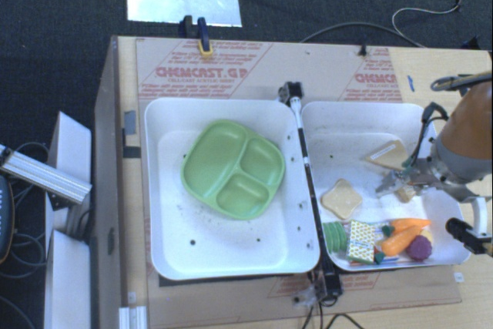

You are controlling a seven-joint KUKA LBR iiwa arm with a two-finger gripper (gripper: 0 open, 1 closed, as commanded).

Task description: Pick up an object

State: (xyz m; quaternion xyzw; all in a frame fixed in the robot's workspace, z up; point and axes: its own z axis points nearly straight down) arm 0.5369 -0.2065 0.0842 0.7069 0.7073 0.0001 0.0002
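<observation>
The gripper (394, 186) hangs low in the right bin (339, 123), just beside a tan wedge (387, 156) near the bin's far right corner. I cannot tell what its grip is doing. It should drop straight down over one toy, then lift slowly.

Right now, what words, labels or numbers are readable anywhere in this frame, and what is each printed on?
"CHEMCAST GP": red print on the brown protective sheet behind the left bin.
The same red mark repeats, slanted, behind the right bin, cut off and hard to read.
Smaller red lines under each: too blurred to read.
Patterned packet: print too small to read.
</observation>
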